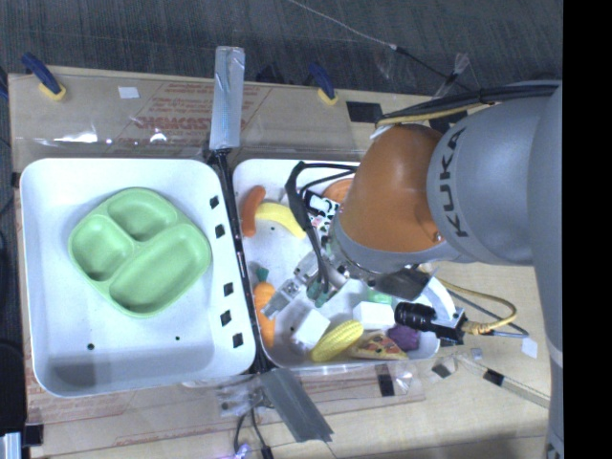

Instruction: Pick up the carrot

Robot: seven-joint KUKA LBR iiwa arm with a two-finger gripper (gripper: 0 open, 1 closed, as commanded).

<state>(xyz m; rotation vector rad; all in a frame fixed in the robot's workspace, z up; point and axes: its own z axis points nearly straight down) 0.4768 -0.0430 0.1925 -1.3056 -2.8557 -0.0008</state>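
Observation:
The carrot, an elongated orange piece, lies against the left wall of the right bin, near its far corner. My gripper hangs low over the middle of that bin, below and to the right of the carrot and apart from it. The orange-banded wrist hides the bin's right half. Nothing shows as held.
A yellow banana lies next to the carrot. Two small orange pieces sit by the left wall near the gripper. White blocks, a yellow piece, a pizza slice and a purple item crowd the near side. The left bin holds a green divided plate.

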